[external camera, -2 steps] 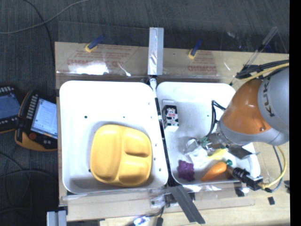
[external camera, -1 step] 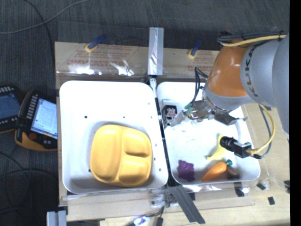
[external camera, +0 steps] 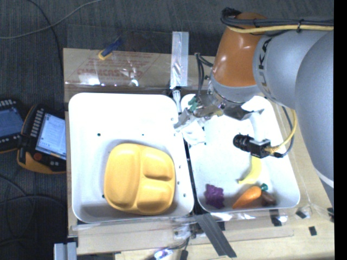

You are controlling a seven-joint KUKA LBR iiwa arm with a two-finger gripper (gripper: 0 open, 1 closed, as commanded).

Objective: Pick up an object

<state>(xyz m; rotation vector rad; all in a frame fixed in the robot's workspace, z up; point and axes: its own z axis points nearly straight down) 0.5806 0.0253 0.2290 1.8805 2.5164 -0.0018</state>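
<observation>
From the overhead camera view we record two white bins side by side; the left bin [external camera: 87, 118] contains a large yellow moulded tray [external camera: 140, 177], lying toward its near half. The right bin [external camera: 290, 191] holds, along its near edge, a purple grape cluster [external camera: 214, 195], an orange carrot [external camera: 249, 196] just beside it, and a yellow banana [external camera: 252, 170] lying a little farther back, near the carrot's green end. We note the grey arm [external camera: 303, 75] with its orange band entering from the right and reaching over the far end of the right bin; the gripper [external camera: 191, 114] sits at the divider between the two bins, near the far corner; we cannot tell how it stands, and we see no object in it. The grapes, carrot and banana lie well apart from the gripper. A handheld pendant [external camera: 43, 137] rests on the floor to the left of the bench.
</observation>
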